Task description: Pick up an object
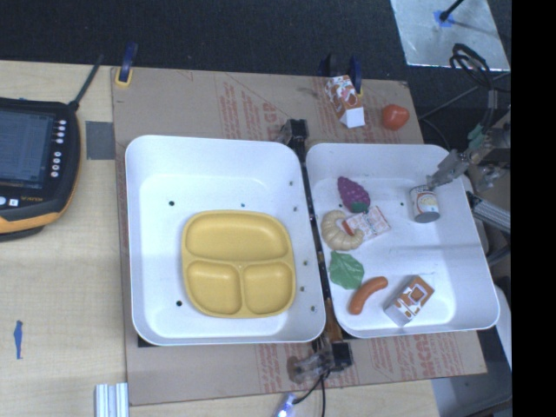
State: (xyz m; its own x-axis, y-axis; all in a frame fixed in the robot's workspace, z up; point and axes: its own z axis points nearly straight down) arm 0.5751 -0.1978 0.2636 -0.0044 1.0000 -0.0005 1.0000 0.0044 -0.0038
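We look down at a slant on a wooden bench. At the far left sits a control tablet (30, 163) with a dark screen and an orange rim. Moving right, a sheet of brown cardboard (217, 102) lies under two shallow white bins set side by side, their inner edges touching.

The left bin (148, 168) holds a yellow divided plate (237, 263) with three compartments, lying flat toward the bin's near side.

The right bin (452, 272) holds the loose objects. Near its left wall we see a purple bunch of grapes (353, 193), and just below it a pale round pastry (338, 230) touching a small red and white packet (368, 224). Below those lie a green leaf (346, 270) and, beside it, an orange sausage (367, 294). Further right, near the front rim, a small brown and white carton (409, 300) lies tilted. Toward the bin's back right stands a small tin can (425, 203).

Behind the right bin, on the cardboard, sit a small juice carton (345, 99) and a red tomato (394, 116).

At the right edge, the gripper (447, 170) reaches in just beside the can, above its upper right. We cannot tell how it is set, and nothing visibly sits in it.
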